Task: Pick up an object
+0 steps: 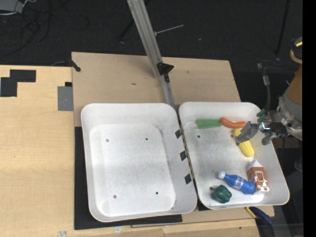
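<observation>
Here, the gripper (245,135) reaches into the right bin (207,201) from the right. Its fingers sit right over the yellow corn (247,147), but I cannot tell if they are open or closed on it. Near them lies a carrot (220,123). A blue bottle (238,182) and a green pepper (220,194) lie lower down.

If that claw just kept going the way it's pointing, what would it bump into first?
Probably the yellow corn. The gripper reaches in from the right and points left and down, with the corn right at its tip. The carrot lies just beyond. Depth is hard to judge from this slanted view, so it may already touch.
</observation>
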`<action>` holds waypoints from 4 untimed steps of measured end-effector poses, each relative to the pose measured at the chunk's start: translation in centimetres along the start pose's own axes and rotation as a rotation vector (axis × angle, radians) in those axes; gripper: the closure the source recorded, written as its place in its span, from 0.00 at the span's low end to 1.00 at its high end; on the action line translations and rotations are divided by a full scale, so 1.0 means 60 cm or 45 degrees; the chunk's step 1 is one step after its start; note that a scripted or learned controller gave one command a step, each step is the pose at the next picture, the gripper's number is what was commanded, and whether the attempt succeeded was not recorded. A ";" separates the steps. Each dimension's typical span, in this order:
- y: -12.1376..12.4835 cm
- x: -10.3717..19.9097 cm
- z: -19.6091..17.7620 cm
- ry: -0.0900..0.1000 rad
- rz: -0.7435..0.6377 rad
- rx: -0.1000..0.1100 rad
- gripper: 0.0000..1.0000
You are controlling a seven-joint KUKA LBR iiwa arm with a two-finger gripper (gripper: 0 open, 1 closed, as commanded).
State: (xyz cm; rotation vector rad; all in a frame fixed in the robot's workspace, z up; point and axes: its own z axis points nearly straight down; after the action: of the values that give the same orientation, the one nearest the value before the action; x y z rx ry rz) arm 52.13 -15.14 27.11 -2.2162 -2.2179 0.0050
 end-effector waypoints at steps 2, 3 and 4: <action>0.009 0.010 0.099 0.001 0.002 0.003 0.00; 0.000 0.008 0.205 0.001 0.002 0.005 0.00; -0.003 0.010 0.295 0.001 0.002 0.003 0.00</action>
State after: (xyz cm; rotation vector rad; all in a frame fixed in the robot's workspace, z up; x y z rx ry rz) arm 51.85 -14.49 9.41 -2.2165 -2.2140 0.0070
